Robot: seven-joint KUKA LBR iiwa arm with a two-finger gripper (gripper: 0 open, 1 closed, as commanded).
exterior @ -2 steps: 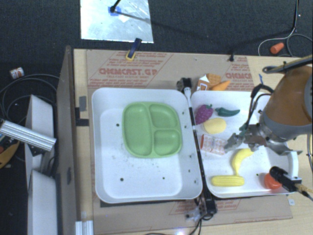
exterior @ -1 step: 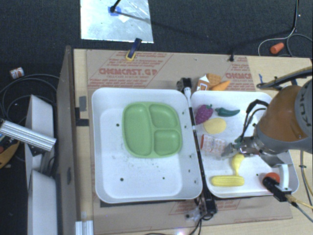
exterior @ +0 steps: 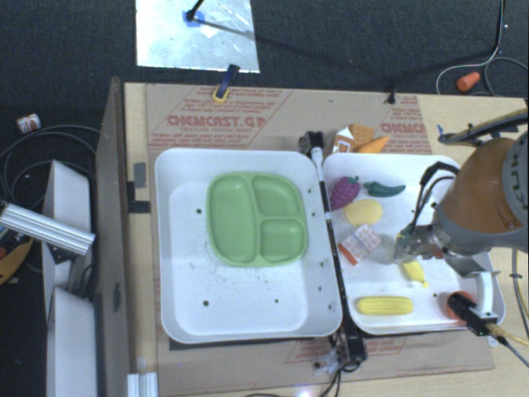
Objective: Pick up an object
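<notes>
Small yellow piece [exterior: 414,271] in the right bin [exterior: 430,325], just under the gripper [exterior: 407,249]; jaws hidden beneath the wrist, state impossible to tell; likely risks: snagging the crinkly packet [exterior: 359,243] beside it, or nudging the piece away, given close crowding; counted: two bins, one green divided plate [exterior: 255,219] in the left bin [exterior: 178,304], one corn cob [exterior: 383,306], one purple grape bunch [exterior: 345,191], one green pepper [exterior: 383,188], one yellow lemon [exterior: 364,212].

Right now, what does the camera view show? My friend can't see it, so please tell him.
A grey arm reaches into the right bin, its gripper low among toy foods: purple grapes, a green pepper, a lemon, corn. The left bin holds a green plate.
</notes>
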